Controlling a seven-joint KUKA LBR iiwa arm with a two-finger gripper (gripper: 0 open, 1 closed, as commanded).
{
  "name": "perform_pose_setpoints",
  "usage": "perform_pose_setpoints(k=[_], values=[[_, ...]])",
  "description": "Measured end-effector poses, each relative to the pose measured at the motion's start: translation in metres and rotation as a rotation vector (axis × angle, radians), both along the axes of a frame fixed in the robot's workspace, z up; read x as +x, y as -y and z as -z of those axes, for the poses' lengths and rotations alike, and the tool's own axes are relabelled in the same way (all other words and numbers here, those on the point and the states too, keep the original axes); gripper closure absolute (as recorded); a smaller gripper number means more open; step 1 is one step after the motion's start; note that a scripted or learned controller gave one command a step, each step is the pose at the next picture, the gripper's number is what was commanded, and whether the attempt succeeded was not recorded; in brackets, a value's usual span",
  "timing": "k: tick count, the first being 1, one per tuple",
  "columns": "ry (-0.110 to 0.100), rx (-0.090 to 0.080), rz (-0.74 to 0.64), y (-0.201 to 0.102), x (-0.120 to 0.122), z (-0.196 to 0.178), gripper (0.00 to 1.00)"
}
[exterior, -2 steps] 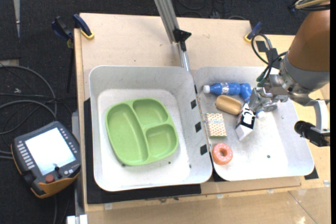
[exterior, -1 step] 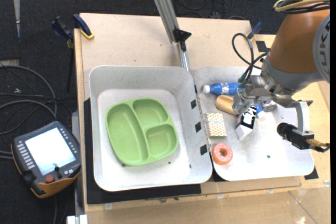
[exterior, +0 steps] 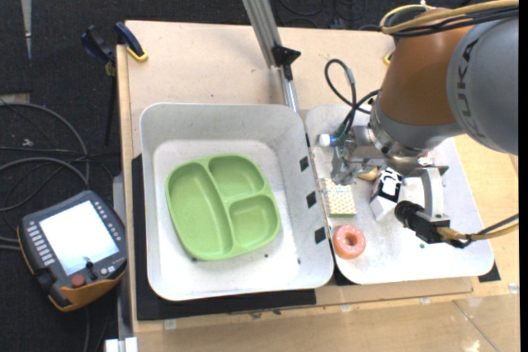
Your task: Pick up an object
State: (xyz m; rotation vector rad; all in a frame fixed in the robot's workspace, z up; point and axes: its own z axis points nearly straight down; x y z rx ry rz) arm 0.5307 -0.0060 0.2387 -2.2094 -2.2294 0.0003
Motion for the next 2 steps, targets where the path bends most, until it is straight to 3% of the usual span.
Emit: perform_pose_setpoints(k=[2], values=[[0.002,0.0,-0.001,-0.105,-0.003,-0.006,1.0]])
